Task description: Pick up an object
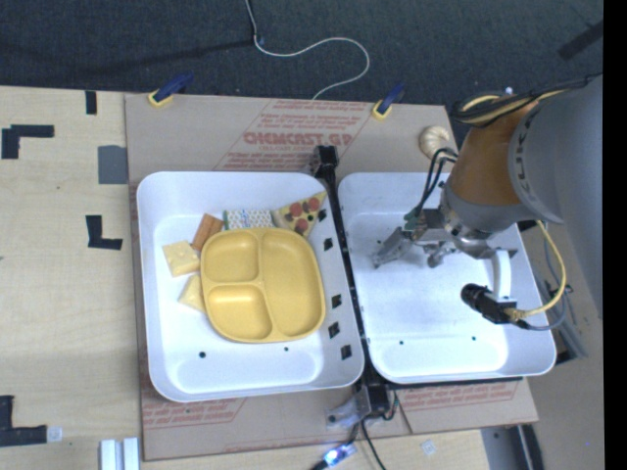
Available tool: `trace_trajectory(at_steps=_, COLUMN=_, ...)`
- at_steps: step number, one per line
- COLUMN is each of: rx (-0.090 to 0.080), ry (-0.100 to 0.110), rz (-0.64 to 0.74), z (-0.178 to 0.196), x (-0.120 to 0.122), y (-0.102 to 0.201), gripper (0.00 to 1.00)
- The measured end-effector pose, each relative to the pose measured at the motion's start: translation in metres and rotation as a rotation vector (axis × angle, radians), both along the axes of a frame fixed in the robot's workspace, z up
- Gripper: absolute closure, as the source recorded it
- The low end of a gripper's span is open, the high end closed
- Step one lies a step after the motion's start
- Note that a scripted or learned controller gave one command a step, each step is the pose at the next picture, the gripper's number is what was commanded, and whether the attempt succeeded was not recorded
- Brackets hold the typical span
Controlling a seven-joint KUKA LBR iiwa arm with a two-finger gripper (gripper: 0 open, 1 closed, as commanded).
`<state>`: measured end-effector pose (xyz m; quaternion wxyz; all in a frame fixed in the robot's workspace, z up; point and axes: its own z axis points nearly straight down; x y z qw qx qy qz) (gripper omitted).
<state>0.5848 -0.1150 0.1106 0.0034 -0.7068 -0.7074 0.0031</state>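
My gripper hangs low over the upper left part of the right bin. It is open, with its two fingers spread apart and nothing between them. The left bin holds the objects. A yellow divided plate lies in its middle. Behind the plate sit a pizza-slice toy, a patterned flat piece and a brown cracker. Two pale yellow squares lie at the plate's left edge, the lower one partly tucked under it.
A black divider with clips runs between the two bins. The arm's orange band and grey body loom over the right bin's far right corner. A black cable end hangs over the right bin's floor.
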Motion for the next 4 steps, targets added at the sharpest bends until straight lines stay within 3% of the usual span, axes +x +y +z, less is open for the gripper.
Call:
trace_trajectory(at_steps=1, rx=-0.002, ry=-0.008, rz=0.001, z=-0.027, x=0.000, y=0.001, gripper=0.00)
trace_trajectory(at_steps=2, rx=-0.001, ry=-0.008, rz=0.001, z=-0.016, x=0.000, y=0.001, gripper=1.00)
trace_trajectory(at_steps=4, rx=0.000, ry=-0.013, rz=0.002, z=0.078, x=0.002, y=0.009, gripper=1.00)
